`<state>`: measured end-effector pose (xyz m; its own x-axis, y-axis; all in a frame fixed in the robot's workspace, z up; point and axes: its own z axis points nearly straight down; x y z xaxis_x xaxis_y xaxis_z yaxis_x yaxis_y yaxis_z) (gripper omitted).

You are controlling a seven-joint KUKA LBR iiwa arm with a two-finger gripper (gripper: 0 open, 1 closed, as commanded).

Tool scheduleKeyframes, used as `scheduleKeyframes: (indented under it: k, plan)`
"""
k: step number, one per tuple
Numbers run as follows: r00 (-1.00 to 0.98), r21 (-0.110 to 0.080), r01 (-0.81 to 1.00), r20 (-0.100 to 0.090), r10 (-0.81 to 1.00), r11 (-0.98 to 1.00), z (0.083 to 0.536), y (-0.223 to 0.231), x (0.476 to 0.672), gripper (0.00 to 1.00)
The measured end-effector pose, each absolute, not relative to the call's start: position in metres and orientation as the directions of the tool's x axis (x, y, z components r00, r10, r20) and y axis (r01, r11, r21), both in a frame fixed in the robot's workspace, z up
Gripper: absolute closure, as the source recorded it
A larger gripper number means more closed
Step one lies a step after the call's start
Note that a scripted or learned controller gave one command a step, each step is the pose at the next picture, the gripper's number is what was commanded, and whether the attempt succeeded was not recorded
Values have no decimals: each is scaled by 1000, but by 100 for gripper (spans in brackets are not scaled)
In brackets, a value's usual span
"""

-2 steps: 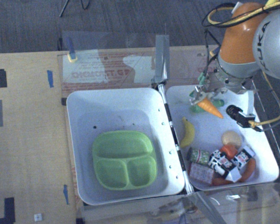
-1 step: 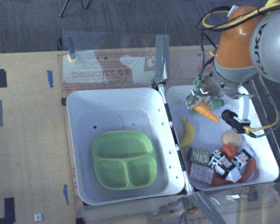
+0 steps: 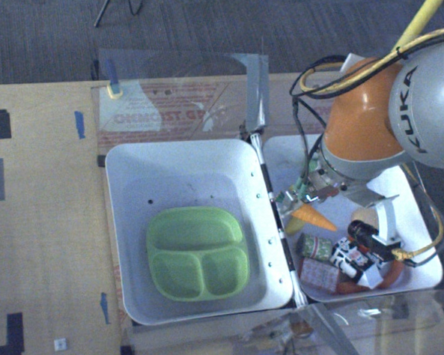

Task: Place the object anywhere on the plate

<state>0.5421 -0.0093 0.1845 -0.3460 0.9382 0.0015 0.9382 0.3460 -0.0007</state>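
Camera view: hanging over the right bin (image 3: 430,269), gripper (image 3: 307,194) just above an orange carrot (image 3: 311,217) among clutter, apparently lining up a pick; green plate (image 3: 197,252) waiting in left bin (image 3: 132,178).

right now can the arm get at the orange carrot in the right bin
Probably yes: the gripper hangs just above the carrot, whose upper side lies uncovered, though other toys crowd close below it.
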Motion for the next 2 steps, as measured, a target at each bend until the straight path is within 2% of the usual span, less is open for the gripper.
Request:
scheduleKeyframes:
  k: [1, 2]
  plan:
    - [-372, -2, 928, 2, 928, 372, 184, 51, 517, 100]
    - [-370, -1, 929, 1, 929, 370, 184, 50, 518, 0]
